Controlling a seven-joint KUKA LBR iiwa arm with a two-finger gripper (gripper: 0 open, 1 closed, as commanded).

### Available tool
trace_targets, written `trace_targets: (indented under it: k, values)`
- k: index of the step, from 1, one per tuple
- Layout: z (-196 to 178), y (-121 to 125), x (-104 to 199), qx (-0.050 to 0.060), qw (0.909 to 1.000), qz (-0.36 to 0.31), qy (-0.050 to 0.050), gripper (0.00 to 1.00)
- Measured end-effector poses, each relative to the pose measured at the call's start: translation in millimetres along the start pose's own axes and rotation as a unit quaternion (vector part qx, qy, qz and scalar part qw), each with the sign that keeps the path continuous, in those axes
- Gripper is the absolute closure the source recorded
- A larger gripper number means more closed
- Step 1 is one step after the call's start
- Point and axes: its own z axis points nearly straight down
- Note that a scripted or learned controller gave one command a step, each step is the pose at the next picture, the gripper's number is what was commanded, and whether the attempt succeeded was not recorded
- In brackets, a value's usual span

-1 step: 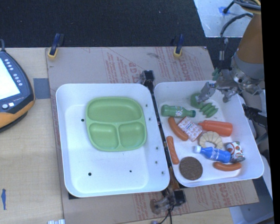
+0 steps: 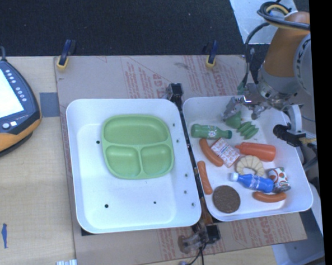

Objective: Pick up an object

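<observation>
The gripper [image 2: 232,111] was seen over the right bin [image 2: 305,204], near a green pea pod [image 2: 246,130]. Claw state could not be told.

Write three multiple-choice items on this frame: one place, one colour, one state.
1. Where does the green tray lie?
A. left bin
B. right bin
C. on the bench outside the bins

2. What colour is the bottle near the right bin's front edge?
A. yellow
B. blue
C. black

3. How does the green bottle rest?
A. upright
B. on its side
C. inside the tray

Key: 1 A, it sits in the left bin. 2 B, its body is blue with a white cap. 3 B, it lies flat among the toy food.
</observation>
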Motion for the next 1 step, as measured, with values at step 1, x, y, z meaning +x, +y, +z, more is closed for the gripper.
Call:
trace_targets:
  k: [1]
  values:
    - [38.7, 4.1, -8.4, -0.006, 1.0000, -0.001, -0.002, 0.00]
